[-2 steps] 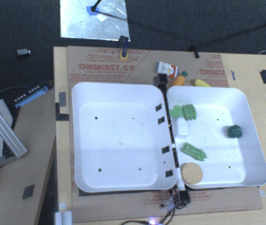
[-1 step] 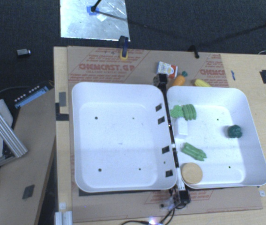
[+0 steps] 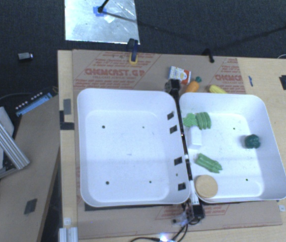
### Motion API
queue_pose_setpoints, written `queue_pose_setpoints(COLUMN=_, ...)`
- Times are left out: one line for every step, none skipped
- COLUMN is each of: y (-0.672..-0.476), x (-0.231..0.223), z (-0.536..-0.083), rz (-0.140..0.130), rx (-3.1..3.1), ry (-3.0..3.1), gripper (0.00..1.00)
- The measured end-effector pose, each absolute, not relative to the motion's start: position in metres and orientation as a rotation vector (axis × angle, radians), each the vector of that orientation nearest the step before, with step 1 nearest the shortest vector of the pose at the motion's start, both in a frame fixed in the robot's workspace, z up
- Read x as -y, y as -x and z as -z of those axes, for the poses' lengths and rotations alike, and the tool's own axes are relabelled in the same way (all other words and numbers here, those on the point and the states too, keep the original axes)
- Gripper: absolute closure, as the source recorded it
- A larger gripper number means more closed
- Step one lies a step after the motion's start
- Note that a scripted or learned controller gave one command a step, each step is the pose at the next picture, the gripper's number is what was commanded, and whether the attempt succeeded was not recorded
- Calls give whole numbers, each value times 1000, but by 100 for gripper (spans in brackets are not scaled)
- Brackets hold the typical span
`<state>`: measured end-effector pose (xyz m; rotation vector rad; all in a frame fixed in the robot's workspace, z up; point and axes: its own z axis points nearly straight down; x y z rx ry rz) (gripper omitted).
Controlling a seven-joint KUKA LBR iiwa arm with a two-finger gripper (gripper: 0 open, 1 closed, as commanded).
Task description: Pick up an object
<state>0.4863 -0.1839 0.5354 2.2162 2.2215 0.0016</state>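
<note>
— So, where do the things to pick lie?

— All in the right bin (image 3: 274, 150). A pale green ridged piece (image 3: 197, 120) sits at its far left, close to the wall it shares with the left bin (image 3: 128, 97). Just nearer than that lies a small white block (image 3: 196, 136), and nearer again a second green piece (image 3: 208, 163), long and lying at a slant.

— Anything in the near corner?

— A tan round disc (image 3: 206, 185), flat on the floor of the bin at the near left, just beside the shared wall. Well apart from all of these, over by the right wall, rests a dark teal ball (image 3: 252, 141).

— And the pincer, wide or narrow?

— I cannot tell its state.

— What lies outside the bins?

— Both bins stand on a printed cardboard sheet (image 3: 113, 69) spread over the desk (image 3: 284, 64). On it, just beyond the far edge of the right bin, lie an orange piece (image 3: 192, 86), a yellow piece (image 3: 216, 89) to its right, and a small white and red packet (image 3: 179, 74) to its left. A blue and yellow clamp (image 3: 133, 52) grips the far edge of the cardboard. Small black clips (image 3: 173, 129) run along the join between the two bins.

— Beyond the desk?

— A silvery sheet (image 3: 100, 14) lies on the dark floor at the far left.
</note>
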Motion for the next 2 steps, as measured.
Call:
queue_pose_setpoints(y=-486, x=179, z=-535, rz=-2, rx=-2221, ry=-2217, gripper=100)
queue_pose_setpoints(y=-486, x=180, z=-535, rz=-2, rx=-2220, ry=-2218, gripper=100)
